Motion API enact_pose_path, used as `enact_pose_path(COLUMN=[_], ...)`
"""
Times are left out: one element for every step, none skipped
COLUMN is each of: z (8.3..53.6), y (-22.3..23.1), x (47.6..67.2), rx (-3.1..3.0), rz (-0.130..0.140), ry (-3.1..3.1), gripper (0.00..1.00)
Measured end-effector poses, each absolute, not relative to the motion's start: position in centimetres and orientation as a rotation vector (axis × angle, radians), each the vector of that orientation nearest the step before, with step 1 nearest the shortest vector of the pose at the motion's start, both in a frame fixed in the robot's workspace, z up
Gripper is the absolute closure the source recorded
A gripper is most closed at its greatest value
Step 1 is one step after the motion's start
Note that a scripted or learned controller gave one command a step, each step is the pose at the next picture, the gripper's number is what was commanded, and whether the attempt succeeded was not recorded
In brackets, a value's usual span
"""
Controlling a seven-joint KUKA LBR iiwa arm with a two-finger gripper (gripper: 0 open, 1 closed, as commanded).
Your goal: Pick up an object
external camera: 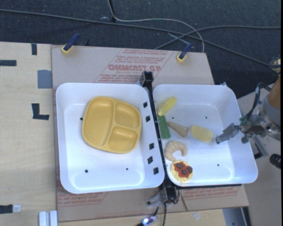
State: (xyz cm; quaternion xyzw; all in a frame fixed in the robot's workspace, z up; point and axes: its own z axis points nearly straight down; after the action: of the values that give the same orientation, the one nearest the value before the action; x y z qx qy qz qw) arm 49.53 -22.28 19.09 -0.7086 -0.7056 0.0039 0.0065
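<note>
The right bin (226,171) holds several toy foods. A yellow-green corn cob (166,106) lies at its upper left, with a green piece (164,127) below it. A tan cone (178,128) and a pale yellow lump (202,133) lie near the middle. A croissant (175,149) and a small tart with red topping (181,171) lie at the lower left. My gripper (228,134) hangs over the bin's right side, just right of the yellow lump and apart from it. I see nothing in its grasp.
The left bin (70,168) holds a yellow divided plate (112,124). A black divider with clips (152,126) runs between the bins. Cables (146,20) cross the dark floor behind, and two yellow clamps (70,44) pin the cardboard base.
</note>
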Motion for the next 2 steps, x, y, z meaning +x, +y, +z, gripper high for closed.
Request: enact_pose_path(z=[19.8,15.4], y=[-22.2,-21.7], x=[49.9,49.5], rx=[-2.22,-2.217], rz=[0.002,0.005], ry=[-2.221,-2.219], gripper=[0.0,0.0])
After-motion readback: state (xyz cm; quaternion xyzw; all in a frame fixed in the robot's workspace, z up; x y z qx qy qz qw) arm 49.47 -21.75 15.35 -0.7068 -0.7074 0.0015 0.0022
